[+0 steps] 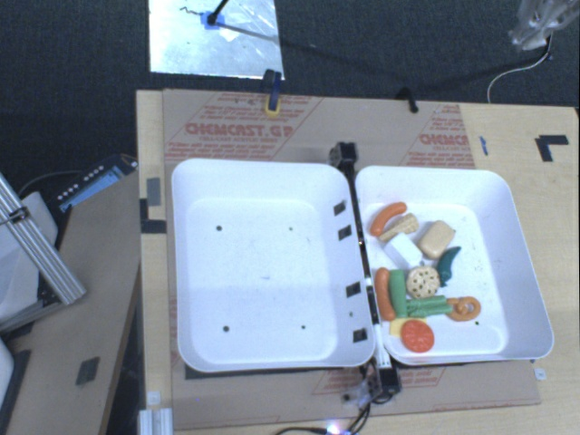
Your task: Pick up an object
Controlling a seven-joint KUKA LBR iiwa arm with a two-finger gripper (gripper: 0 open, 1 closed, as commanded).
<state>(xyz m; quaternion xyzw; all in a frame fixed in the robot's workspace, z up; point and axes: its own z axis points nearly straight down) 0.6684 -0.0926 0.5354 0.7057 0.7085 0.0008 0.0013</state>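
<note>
With the tool (542, 14) blurred at the upper right, well apart from the bench (227, 125), we could not tell its state, while the toy foods (419, 275) lay clustered in the right bin (517, 243).

Two white bins (263, 270). Red tomato slice (418, 335), orange sausage (389, 216), tan bread (436, 238), dotted cookie (422, 282), green stalk (419, 307). Brown counter (227, 125) with red letters.
</note>
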